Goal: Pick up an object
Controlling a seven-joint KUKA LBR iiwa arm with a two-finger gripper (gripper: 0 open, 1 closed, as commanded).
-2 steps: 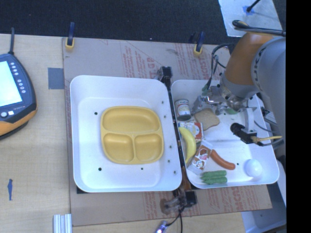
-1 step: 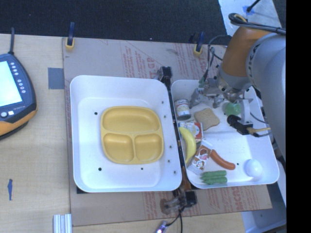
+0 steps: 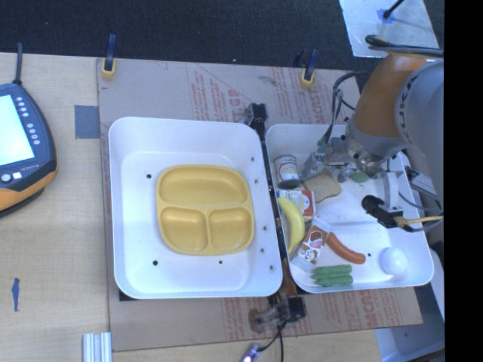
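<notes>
Pick not yet made: tool down in the right bin, nothing seen lifted.

Tool [image 3: 332, 164] of the grey arm with the orange band [image 3: 392, 104] low over the far part of the shallow white right-hand bin [image 3: 423, 277], just beside or perhaps touching a flat tan bread-like slice [image 3: 326, 188]; hard to say which from this slant. Cannot tell how far open, nor whether anything is gripped. Candidate objects all lying on the bin floor: small silver can [image 3: 286, 169] at the far left corner, yellow banana [image 3: 293, 219] along the left wall, red-orange sausage [image 3: 346, 249], green pea pods [image 3: 332, 277] near the front edge, white round ball [image 3: 392, 261] at the front right. Yellow three-compartment plastic tray [image 3: 204, 207] alone in the left white bin [image 3: 128, 202]. Left to do, as judged: close on one object and raise it off the bin.
</notes>
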